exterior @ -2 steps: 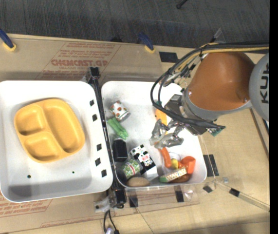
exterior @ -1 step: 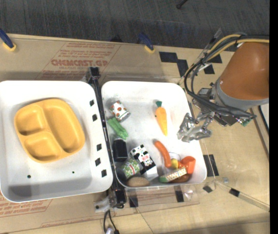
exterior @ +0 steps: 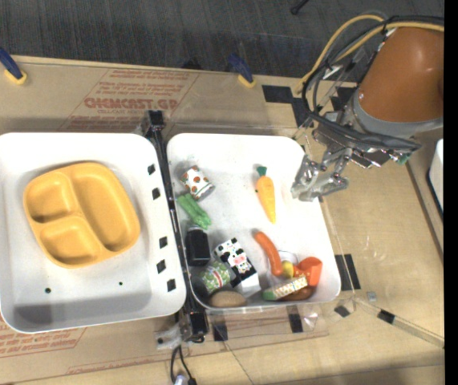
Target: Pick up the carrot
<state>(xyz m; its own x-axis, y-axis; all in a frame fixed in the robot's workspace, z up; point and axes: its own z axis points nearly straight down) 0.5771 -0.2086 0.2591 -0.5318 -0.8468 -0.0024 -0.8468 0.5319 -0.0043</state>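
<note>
The carrot (exterior: 266,194), orange with a small green top, lies lengthwise in the upper middle of the right bin (exterior: 237,147), green end pointing away from the front. My gripper (exterior: 318,182) hangs over the bin's right wall, a short way to the right of the carrot and apart from it. Its metal fingers (exterior: 307,180) point down with a gap between them, and nothing sits in that gap.
The right bin's front holds several toys: a red sausage (exterior: 266,249), a cow-print box (exterior: 236,259), a green pickle (exterior: 194,211), a small can (exterior: 198,182), a black block (exterior: 197,246). A yellow divided plate (exterior: 82,212) rests in the left bin (exterior: 20,155).
</note>
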